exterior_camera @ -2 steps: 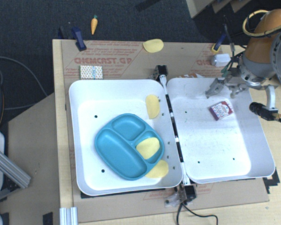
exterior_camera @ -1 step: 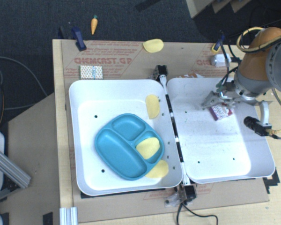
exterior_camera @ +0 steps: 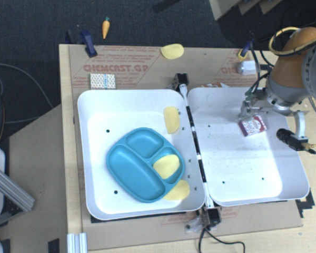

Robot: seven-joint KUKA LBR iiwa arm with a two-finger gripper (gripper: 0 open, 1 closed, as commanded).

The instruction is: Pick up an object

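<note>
End effector (exterior_camera: 251,111) hanging over right bin (exterior_camera: 226,183) near its far end, directly above small red-and-white packet (exterior_camera: 252,125) lying on bin floor; grip state impossible to tell. Blue divided plate (exterior_camera: 142,164) sitting in left bin (exterior_camera: 95,141).

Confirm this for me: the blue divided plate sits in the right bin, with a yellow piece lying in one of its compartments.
Not quite. The blue divided plate sits in the left bin, not the right bin, as the camera view shows. The rest holds: a yellow piece lies in one of its compartments.
</note>
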